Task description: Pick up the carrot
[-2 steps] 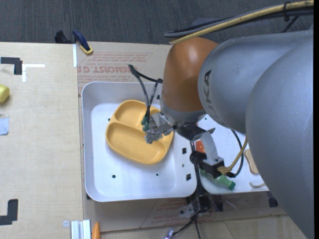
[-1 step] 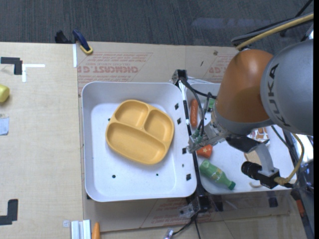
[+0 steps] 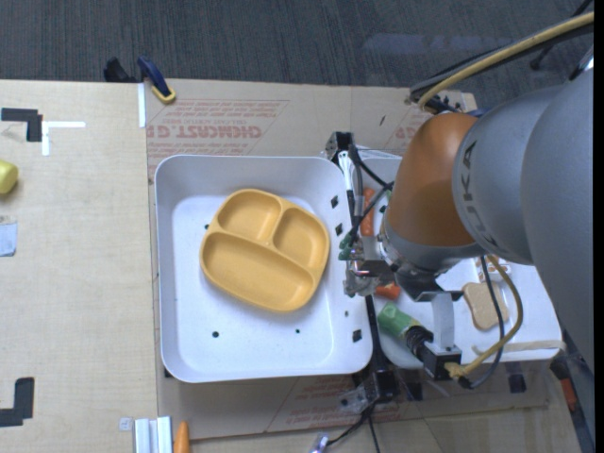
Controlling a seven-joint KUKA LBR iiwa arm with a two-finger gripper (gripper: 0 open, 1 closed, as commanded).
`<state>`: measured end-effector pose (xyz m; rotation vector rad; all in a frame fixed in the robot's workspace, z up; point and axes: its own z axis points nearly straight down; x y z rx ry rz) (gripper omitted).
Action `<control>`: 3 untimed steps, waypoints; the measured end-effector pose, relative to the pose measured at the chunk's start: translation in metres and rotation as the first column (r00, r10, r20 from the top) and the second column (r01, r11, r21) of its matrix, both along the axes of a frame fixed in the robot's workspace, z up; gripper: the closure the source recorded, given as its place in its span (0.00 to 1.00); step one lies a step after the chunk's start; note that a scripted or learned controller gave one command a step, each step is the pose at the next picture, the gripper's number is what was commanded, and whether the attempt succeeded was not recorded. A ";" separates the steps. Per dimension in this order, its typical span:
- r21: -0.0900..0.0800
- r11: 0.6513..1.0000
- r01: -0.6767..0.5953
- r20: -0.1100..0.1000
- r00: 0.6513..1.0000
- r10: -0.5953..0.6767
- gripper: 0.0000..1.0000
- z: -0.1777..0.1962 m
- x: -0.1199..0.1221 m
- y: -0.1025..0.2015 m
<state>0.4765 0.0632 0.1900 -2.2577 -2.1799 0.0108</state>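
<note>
My fingers (image 3: pixel 362 274) hang over the right bin (image 3: pixel 528 333); I cannot tell if they are open or closed. An orange sliver, likely the carrot (image 3: pixel 366 221), lies just beside them, half hidden. I should centre over it, then descend.

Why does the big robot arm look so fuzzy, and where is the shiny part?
In the camera view the arm sits close to the lens, so it blurs; its orange band carries a soft sheen; the yellow plate and left bin look sharp and evenly lit, with faint shadows.
</note>
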 end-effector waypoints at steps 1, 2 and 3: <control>-0.003 1.000 -0.002 -0.005 1.000 0.002 1.00 0.008 0.000 -0.001; -0.002 0.980 0.199 0.001 0.980 -0.199 1.00 0.000 0.000 -0.016; -0.001 1.000 0.026 0.003 1.000 -0.026 1.00 0.000 0.021 0.032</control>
